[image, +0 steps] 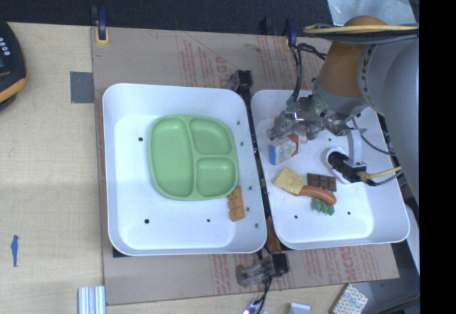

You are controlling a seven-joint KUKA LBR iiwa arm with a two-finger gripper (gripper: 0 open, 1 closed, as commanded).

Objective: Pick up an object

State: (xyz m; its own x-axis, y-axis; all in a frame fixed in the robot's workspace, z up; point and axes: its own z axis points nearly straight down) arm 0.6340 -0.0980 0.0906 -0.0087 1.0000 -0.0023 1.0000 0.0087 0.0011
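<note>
End effector [293, 126] partly hiding carton [284, 149]

Bright, even light; slightly soft focus

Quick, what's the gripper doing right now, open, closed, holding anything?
Gripper: low in the right bin, right at the small carton; whether it is open, closed or gripping cannot be told.

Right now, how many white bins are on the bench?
2. The left bin holds a green plate. The right bin sits beside it, under the arm, holding small toys.
</note>
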